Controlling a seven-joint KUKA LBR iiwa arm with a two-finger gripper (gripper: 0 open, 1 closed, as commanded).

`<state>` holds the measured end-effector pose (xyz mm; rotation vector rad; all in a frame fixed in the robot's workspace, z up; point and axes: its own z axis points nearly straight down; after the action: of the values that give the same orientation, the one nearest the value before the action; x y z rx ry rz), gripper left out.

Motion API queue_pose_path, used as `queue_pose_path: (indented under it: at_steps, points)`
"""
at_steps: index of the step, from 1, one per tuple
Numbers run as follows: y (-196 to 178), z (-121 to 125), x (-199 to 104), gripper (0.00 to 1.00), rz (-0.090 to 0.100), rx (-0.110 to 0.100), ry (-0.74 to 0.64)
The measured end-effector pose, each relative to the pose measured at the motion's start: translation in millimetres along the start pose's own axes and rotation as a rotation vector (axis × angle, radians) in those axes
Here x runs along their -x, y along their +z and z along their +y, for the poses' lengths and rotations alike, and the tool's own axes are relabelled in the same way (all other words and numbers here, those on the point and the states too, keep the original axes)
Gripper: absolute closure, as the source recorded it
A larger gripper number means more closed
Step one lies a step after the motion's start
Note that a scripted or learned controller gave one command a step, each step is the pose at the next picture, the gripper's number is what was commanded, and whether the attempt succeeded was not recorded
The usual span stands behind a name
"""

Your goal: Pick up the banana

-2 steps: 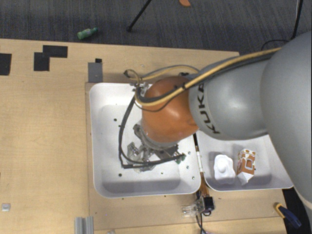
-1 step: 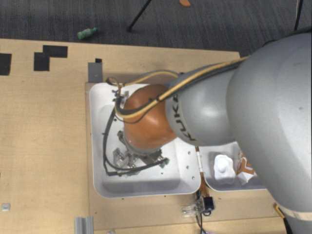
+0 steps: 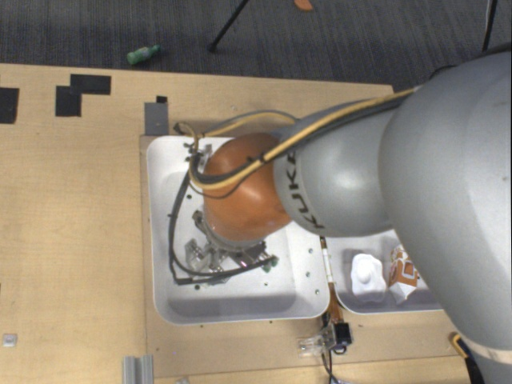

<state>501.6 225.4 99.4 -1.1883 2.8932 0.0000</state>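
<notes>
My gripper [image 3: 226,259] hangs low inside the left white bin [image 3: 164,214], near its front half. The orange wrist band [image 3: 240,186] sits right above it, and the bulky grey arm [image 3: 376,166] reaches in from the right. The arm and wrist cover the middle and right side of this bin, so whatever lies beneath them is hidden. A black cable [image 3: 178,238] loops from the wrist down to the gripper along the bin's left side.
The right bin [image 3: 352,304] holds a white bottle-like object [image 3: 366,275] and an orange-and-white packet [image 3: 405,272]. A clear clip [image 3: 318,345] lies on the wooden bench by the bins' front edge. On the carpet beyond the bench lies a small green object [image 3: 144,53].
</notes>
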Motion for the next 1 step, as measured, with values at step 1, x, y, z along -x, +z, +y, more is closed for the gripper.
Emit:
queue_pose_path:
  at_steps: [1]
  points:
    - [-10.9,0.1,1.9,1.00,-0.005,-0.001,0.000]
